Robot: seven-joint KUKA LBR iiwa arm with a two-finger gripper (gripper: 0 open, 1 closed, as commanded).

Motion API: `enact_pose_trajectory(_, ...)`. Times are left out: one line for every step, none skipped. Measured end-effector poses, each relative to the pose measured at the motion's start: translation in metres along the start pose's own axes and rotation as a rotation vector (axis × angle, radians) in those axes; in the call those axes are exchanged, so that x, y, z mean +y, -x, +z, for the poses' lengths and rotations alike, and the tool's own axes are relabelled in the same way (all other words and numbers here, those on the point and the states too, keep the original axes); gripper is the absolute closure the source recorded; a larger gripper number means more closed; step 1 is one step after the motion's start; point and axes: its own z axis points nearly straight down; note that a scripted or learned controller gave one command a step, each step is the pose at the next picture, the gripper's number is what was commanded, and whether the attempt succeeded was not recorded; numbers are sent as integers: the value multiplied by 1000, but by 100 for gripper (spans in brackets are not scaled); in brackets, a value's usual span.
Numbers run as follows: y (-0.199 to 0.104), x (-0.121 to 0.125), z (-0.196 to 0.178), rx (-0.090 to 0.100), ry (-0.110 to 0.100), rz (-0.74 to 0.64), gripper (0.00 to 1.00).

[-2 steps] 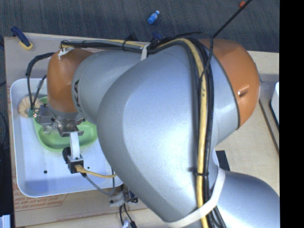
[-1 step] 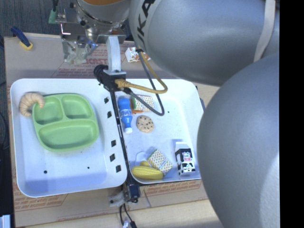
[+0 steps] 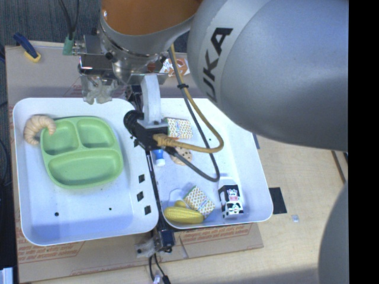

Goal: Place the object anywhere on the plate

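A tan croissant [image 3: 37,128] lies at the far left corner of the green three-part plate [image 3: 83,167], resting on its rim and partly on the bin floor. The plate sits in the left white bin [image 3: 35,218]. My gripper [image 3: 98,93] hangs over the far edge of that bin, behind the plate and to the right of the croissant, well apart from it. Its pale fingers [image 3: 89,92] stand open with nothing between them.
The right bin [image 3: 254,176] holds a yellow banana [image 3: 183,215], two patterned packets [image 3: 200,200] [image 3: 179,128], a black-and-white cow toy [image 3: 231,201], a cookie [image 3: 185,155] and a small blue-capped item [image 3: 159,157]. The arm's big grey body overhangs the right bin's far side.
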Motion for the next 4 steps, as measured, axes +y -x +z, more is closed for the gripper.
enact_pose_trajectory(2, 70, 83, -5, -8, 2, 100)
enact_pose_trajectory(2, 43, 156, -4, -10, 3, 100)
enact_pose_trajectory(11, 89, 136, -3, -4, 3, 100)
enact_pose_trajectory(57, 35, 127, -3, -6, 3, 100)
